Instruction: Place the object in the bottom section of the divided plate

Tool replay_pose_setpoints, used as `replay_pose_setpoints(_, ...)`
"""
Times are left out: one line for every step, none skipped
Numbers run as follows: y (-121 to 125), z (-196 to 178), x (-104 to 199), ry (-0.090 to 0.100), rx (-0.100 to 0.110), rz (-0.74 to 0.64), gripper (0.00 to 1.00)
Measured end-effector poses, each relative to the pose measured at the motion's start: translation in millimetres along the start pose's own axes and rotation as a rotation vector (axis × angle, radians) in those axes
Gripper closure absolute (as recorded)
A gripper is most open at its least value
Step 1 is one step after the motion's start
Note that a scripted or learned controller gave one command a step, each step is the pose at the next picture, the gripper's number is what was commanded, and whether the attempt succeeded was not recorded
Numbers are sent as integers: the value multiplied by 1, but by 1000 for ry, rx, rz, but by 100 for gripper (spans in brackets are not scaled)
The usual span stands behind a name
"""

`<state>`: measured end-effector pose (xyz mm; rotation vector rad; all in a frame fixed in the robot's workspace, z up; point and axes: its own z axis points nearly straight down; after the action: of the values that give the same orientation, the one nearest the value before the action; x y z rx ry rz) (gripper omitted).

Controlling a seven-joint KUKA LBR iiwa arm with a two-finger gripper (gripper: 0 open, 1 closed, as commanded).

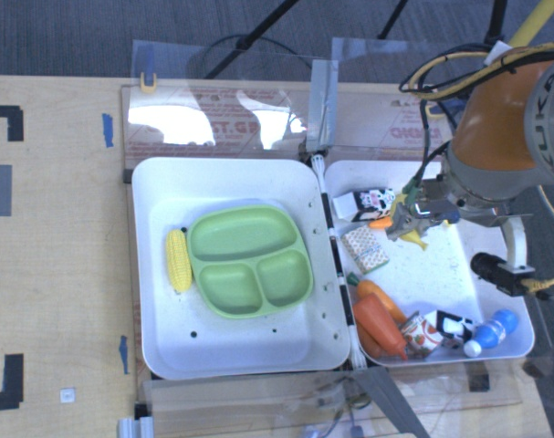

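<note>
The green plastic divided plate [249, 261] lies in the left white bin [158, 190], with one long section toward the far side and two smaller sections on the near side. Just beside its left rim, touching or nearly so, a yellow plastic corn cob [177, 259] lies lengthwise on the bin floor. The grey arm with the orange band [500, 121] reaches over the right white bin [459, 272], and its two-finger gripper [413, 215] hangs above that bin's far left part; whether its fingers are spread or closed cannot be told, though something yellow and orange shows at their tips. Below it lie a small checkered cloth-like square [365, 248], a black-and-white toy [375, 199], an orange plastic carrot [379, 318], a red-and-white can [423, 333] and a blue-capped bottle [491, 329].
</note>
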<state>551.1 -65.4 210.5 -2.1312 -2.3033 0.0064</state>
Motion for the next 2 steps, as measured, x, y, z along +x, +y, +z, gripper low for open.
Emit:
replay_pose_setpoints(6,-14,5,-1,-4,-24,100)
replay_pose_setpoints(6,-13,5,-1,-3,-24,0)
